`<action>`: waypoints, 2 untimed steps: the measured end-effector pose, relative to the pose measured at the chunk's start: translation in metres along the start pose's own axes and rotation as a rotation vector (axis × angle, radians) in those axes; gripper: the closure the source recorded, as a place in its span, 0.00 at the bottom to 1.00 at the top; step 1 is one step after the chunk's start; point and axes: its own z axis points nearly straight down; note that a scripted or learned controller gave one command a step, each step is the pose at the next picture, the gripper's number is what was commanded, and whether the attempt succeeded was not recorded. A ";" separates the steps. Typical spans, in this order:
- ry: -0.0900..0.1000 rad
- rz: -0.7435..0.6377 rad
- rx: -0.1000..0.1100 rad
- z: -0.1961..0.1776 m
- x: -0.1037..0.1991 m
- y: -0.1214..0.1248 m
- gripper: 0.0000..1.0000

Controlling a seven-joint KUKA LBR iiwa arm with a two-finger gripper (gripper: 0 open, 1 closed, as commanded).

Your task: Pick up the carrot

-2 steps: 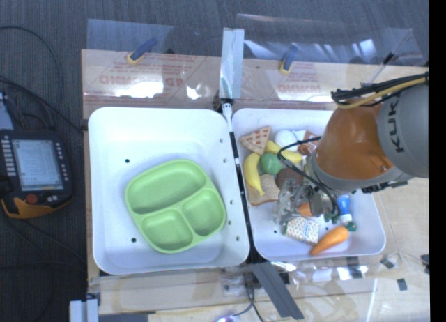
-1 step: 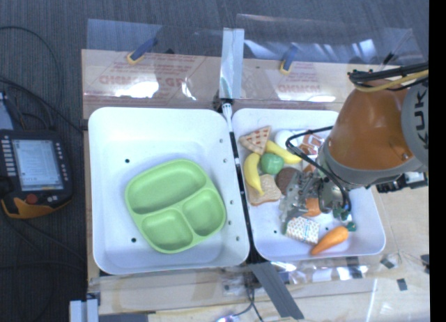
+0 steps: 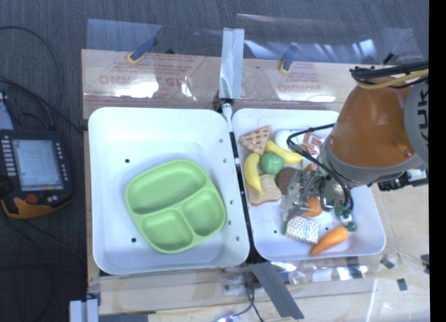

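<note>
The green tray (image 3: 175,205) sat in the left bin (image 3: 111,132). In the right bin, the gripper (image 3: 315,198) hung over the toy food; I could not tell its state. The carrot (image 3: 330,239) lay untouched just below, so it needed to reach there

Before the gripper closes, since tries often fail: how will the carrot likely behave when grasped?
The carrot looks like smooth moulded plastic, so probably stiff, light and somewhat slippery. Its tapered, rounded body may roll or squirt from a pinch near the thin tip. It lies near the right bin's front wall, beside a waffle-patterned block, so a nudge could jam it.
</note>
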 end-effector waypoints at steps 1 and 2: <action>0.003 -0.170 -0.001 0.010 0.012 0.054 1.00; -0.004 -0.212 0.000 -0.074 0.002 0.009 1.00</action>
